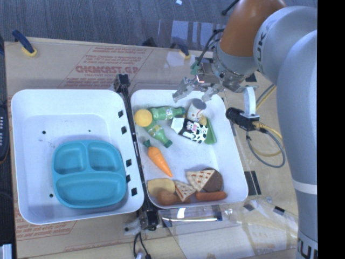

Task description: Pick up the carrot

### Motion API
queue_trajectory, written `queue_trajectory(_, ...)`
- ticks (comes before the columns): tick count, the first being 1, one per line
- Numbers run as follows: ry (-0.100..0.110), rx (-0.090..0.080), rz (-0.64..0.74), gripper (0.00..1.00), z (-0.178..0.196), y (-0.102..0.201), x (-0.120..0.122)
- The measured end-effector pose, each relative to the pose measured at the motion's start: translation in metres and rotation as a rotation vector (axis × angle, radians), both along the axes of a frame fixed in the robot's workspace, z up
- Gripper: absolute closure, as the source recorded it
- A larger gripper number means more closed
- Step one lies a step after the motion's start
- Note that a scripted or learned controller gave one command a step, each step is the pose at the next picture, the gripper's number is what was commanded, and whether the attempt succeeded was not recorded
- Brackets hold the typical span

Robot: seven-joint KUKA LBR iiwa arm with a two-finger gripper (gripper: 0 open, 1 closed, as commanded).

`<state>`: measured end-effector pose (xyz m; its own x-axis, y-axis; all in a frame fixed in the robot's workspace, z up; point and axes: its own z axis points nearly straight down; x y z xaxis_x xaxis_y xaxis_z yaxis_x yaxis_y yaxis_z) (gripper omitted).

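We see the arm over the right bin's far edge, its gripper open with nothing between the fingers, well apart from the carrot. The carrot lies mid-bin, near the green bottle. We judge a descent could strike the cow toy, or the fingers might nudge the bottle instead.

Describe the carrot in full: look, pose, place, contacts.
The carrot is a small orange toy, plastic-looking, tapering to a point. It lies flat in the right bin, near its left wall, thick end up-left, tip down-right. Nothing grips it; it lies apart from the claw and just below a green bottle.
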<state>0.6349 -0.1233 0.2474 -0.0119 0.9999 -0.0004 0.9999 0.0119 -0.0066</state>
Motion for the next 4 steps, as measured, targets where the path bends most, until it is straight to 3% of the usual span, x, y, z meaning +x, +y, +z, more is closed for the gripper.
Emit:
queue_trajectory(1, 0.015, 0.002, -0.084, 0.00, -0.136, 0.020, -0.047)
queue_trajectory(2, 0.005, -0.001, -0.259, 0.00, -0.157, 0.024, -0.102)
queue_trajectory(3, 0.010, -0.002, -0.246, 1.00, -0.147, 0.024, -0.102)
queue_trajectory(4, -0.002, 0.004, -0.051, 1.00, -0.156, 0.028, -0.158)
